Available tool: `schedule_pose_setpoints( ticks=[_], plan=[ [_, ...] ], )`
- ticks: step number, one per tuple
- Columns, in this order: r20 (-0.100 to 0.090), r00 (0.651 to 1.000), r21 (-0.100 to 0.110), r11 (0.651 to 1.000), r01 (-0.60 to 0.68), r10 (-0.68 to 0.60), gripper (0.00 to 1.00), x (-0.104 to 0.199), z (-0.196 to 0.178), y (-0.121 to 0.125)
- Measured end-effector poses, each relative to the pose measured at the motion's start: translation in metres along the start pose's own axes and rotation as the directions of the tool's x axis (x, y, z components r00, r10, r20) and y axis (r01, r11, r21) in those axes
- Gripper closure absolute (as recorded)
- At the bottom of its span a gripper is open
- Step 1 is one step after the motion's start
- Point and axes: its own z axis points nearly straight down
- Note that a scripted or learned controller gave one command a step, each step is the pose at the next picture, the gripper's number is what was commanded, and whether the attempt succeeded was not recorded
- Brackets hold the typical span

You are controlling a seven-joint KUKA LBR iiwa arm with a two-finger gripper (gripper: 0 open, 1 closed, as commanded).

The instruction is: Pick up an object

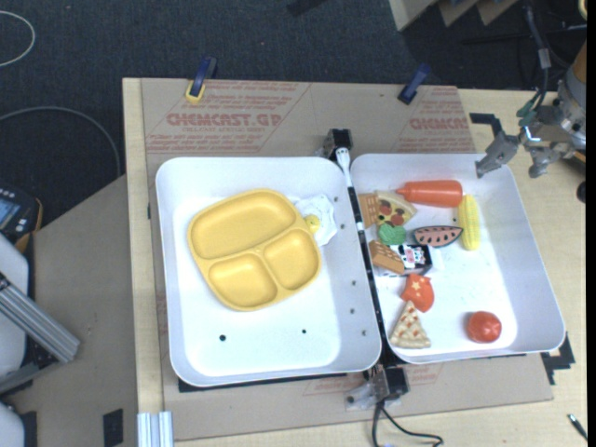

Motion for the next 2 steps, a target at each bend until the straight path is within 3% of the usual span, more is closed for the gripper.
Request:
schedule_pose_setpoints(
  ticks=[1, 2],
  plan=[
    [0.004, 1.000, -0.014, 1.000, 0.004, -0.003, 0.00, 0.001, -0.009, 0.003],
    [0.001, 1.000, -0.007, 1.000, 0.004, -0.004, 0.00, 0.006, 0.052, -0.003]
  ],
)
